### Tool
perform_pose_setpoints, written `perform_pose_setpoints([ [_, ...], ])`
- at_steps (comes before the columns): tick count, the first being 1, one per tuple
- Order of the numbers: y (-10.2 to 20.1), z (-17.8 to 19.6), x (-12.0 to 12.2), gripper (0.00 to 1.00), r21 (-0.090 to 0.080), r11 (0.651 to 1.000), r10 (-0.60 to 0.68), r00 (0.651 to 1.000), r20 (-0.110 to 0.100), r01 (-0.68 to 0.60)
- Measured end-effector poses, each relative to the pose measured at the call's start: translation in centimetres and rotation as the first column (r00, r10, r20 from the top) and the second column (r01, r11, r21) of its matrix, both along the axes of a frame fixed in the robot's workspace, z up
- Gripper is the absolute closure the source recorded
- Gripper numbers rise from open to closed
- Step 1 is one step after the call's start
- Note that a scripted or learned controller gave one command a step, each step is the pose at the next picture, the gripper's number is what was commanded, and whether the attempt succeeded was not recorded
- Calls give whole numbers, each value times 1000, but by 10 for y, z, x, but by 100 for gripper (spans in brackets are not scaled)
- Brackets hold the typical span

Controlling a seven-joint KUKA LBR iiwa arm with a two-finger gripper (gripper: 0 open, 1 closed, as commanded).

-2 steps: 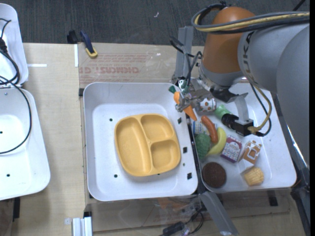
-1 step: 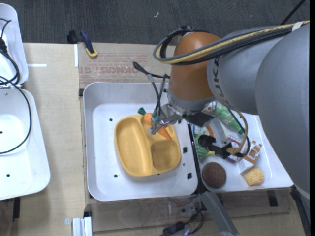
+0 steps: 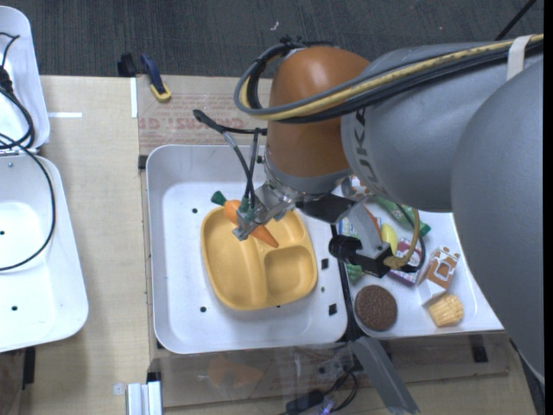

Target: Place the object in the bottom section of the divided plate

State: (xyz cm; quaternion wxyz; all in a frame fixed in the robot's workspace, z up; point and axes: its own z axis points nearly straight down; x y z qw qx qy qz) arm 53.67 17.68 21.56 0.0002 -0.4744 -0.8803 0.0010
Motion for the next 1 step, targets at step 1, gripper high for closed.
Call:
perform_pose_setpoints([
  [1, 0, 0, 0, 0, 0, 1000, -1, 1000, 0, 1],
])
